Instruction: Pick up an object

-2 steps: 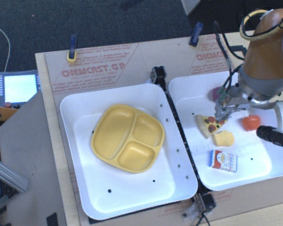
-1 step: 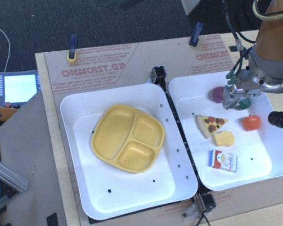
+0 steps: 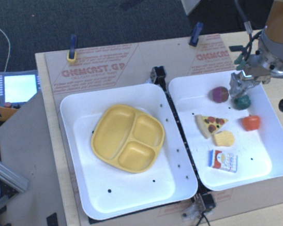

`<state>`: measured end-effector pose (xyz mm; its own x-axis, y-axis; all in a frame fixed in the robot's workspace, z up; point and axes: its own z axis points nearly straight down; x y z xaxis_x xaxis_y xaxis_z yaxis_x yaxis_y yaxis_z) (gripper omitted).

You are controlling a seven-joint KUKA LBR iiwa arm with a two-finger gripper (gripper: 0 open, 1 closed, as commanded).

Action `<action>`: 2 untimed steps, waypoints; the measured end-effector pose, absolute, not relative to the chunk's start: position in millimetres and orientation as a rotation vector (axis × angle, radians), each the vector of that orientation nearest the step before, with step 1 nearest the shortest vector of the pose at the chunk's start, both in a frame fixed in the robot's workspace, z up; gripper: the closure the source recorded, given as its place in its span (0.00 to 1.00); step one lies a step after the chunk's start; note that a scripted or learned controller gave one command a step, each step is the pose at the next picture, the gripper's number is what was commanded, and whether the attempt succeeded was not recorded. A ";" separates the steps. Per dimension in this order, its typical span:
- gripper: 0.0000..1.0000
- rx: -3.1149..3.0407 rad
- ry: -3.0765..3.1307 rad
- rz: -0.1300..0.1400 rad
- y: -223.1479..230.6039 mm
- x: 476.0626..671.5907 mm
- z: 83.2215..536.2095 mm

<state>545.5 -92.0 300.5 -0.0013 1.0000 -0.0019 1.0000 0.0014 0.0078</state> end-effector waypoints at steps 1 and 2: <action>1.00 2.214 2.226 0.004 -43.6 555.2 298.0; 1.00 2.218 2.232 -0.002 15.8 559.6 276.2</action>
